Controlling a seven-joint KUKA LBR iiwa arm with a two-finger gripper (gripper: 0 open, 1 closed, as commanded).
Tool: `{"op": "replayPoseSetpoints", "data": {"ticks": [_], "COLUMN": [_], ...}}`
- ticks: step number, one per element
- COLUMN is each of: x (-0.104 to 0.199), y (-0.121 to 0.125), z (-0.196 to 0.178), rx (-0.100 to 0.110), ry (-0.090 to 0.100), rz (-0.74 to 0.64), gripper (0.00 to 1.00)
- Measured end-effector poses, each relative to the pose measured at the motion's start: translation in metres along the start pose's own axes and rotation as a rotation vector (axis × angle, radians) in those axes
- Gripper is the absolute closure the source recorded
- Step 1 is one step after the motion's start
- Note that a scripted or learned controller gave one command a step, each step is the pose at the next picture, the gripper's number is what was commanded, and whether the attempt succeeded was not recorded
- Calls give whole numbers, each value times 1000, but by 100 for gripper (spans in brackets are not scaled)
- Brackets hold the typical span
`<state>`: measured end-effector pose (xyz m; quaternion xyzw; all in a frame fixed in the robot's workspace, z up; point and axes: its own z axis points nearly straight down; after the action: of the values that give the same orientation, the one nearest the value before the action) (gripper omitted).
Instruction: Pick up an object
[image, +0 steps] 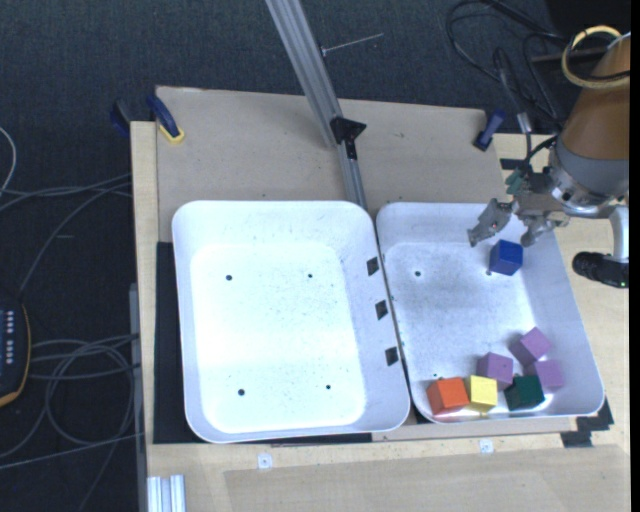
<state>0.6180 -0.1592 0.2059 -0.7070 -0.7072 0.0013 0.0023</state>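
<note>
Your counter (250, 130) is a pale wooden board carrying two shallow white bins side by side. The left bin (275, 320) fills the middle of the view, with only small dark dots on its speckled floor. The right bin (440, 310) sits touching it along a seam marked by three small dark clips.

The arm (600, 120) comes in from the right, its orange band at the top right corner and the grey wrist below it. Your claw (508, 226) hangs over the far end of the right bin with its two fingers spread apart and nothing between them.

The blue cube (506, 257) lies on the bin floor just below the claw, between the spread fingers as you look down, not gripped.

At the near end of the right bin the remaining blocks cluster together: an orange block (449, 394), a yellow block (484, 391), a green block (522, 393), and three purple blocks (534, 344) around them.
</note>
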Motion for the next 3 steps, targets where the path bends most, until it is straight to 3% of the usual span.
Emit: {"op": "replayPoseSetpoints", "data": {"ticks": [2, 3], "x": [9, 9], "y": [6, 8], "z": [88, 73], "rx": [1, -7], "ry": [1, 0], "rz": [-1, -1], "gripper": [0, 100]}}
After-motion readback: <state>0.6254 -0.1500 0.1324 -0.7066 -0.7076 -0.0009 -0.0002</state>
